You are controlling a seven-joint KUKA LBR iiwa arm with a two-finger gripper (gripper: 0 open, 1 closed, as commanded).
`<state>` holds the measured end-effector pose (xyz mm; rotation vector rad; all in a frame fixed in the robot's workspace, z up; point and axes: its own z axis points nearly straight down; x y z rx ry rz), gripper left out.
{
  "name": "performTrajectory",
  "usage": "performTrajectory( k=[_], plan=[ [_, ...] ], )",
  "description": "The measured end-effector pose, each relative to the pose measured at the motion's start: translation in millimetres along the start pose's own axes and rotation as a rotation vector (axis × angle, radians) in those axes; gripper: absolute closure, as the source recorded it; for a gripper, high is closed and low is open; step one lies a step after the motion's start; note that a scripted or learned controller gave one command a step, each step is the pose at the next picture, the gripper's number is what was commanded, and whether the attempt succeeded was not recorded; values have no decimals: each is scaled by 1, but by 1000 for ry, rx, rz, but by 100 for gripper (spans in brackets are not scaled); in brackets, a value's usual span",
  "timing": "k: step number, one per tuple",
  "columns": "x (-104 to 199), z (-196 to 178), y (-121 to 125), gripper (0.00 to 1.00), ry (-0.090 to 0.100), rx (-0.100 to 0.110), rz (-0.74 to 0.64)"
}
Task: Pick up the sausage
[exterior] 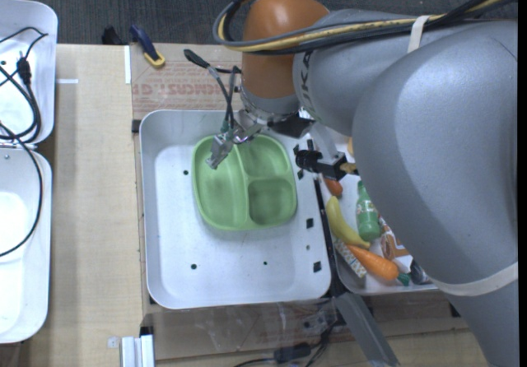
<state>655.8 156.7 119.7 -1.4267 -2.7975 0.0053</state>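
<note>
The sausage point(333, 186) is a short reddish-brown piece in the right bin point(350, 279), lying just above the banana, and the arm partly covers it. My gripper point(219, 150) hangs over the left bin point(160, 225), at the upper left rim of a green divided plate point(247, 188). It is well to the left of the sausage. Nothing visible sits in the gripper.
In the right bin lie a yellow banana point(342, 225), a green bottle point(366, 217) and an orange carrot point(372, 263), half under the arm's big grey body. A blue and yellow clamp point(146, 47) rests on the bench behind the bins. White trays with black cables point(25, 102) stand at far left.
</note>
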Motion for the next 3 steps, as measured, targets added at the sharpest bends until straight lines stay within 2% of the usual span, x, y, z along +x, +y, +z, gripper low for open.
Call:
performTrajectory(
  k=[1,2,3],
  plan=[
    [48,-51,37,0,-2,-4,-662],
    [47,-51,37,0,-2,-4,-662],
    [70,15,26,0,0,-8,-619]
  ],
)
